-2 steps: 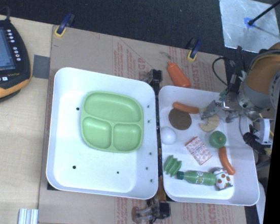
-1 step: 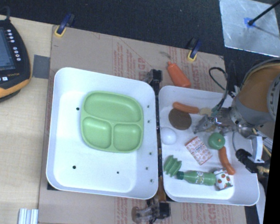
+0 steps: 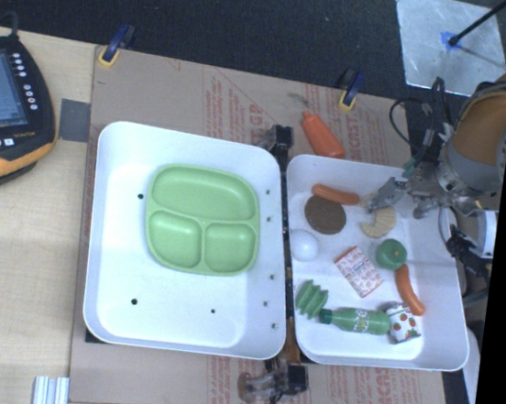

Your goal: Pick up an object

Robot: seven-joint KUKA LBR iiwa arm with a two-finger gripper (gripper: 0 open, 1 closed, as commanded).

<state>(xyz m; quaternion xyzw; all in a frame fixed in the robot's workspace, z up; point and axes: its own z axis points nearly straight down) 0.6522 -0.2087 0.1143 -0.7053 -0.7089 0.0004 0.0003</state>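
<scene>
A: Starting from the left, what's there?

B: A pale green three-compartment plastic plate (image 3: 203, 219) lies in the left white bin (image 3: 113, 243). Stiff and light, I'd judge, but broad and flat, so the raised rim would be the only hold.

A: And the right white bin (image 3: 444, 332)?

B: A white ball (image 3: 304, 245), probably smooth and apt to roll. Beside it a brown round disc (image 3: 325, 215) lying flat, awkward to take. Above that a small orange sausage-shaped toy (image 3: 335, 195). Lower down lie a green ridged piece (image 3: 310, 298) and a green plastic bottle (image 3: 356, 321) on its side; across its body looks like the safest grip. Then a red-and-white checked packet (image 3: 359, 270), likely thin and limp, a pale biscuit-like piece (image 3: 379, 224), and a green round toy (image 3: 391, 253).

A: The jaws?

B: The grey two-finger gripper (image 3: 386, 197) is low at the bin's upper edge, just beside the pale piece. Nothing visible between the jaws, but I cannot tell how far apart they stand.
</scene>
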